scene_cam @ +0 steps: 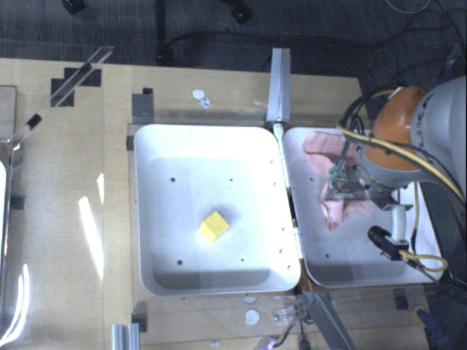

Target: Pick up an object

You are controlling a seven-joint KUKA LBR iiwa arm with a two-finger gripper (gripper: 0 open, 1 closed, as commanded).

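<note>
The jaws (pixel 343 188) are low in the right bin (pixel 350 272), over a pink cloth (pixel 321 148); whether they are wide or narrow I cannot tell. Nothing looks lifted yet, so the picking is left. A yellow block (pixel 214 227) lies in the left bin (pixel 168 152).

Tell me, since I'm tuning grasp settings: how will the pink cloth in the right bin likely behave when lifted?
The crumpled pink cloth looks soft and folded, so it would probably hang limp and drape rather than keep its shape. It seems thin, so likely light. Lying spread along the shallow white right bin under the gripper, it would probably bunch or slide when pushed, not roll.
</note>
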